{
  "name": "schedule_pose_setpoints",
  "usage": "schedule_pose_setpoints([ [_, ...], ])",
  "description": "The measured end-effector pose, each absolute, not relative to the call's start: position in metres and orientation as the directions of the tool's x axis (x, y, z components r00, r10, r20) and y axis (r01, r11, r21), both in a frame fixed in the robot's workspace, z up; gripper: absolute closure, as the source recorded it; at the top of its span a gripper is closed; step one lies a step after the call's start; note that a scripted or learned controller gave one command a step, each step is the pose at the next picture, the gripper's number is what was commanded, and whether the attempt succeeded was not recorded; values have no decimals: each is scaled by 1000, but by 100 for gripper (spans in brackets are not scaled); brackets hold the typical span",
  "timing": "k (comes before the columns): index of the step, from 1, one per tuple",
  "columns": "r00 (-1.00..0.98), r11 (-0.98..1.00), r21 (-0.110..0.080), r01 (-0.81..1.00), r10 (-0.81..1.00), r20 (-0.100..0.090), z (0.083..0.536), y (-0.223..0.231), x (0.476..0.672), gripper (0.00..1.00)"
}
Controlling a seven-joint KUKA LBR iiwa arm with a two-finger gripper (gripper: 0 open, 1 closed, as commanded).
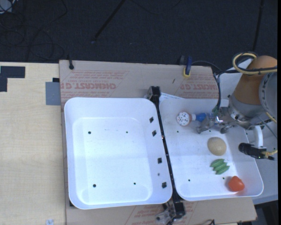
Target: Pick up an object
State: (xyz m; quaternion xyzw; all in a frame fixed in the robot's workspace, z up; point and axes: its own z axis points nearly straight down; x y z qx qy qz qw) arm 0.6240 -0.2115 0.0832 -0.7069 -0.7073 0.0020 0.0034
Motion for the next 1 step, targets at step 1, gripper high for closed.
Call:
schedule_pose_setpoints([
  [1,-1,1,8,1000,1000,-3,181,-214,646,0],
])
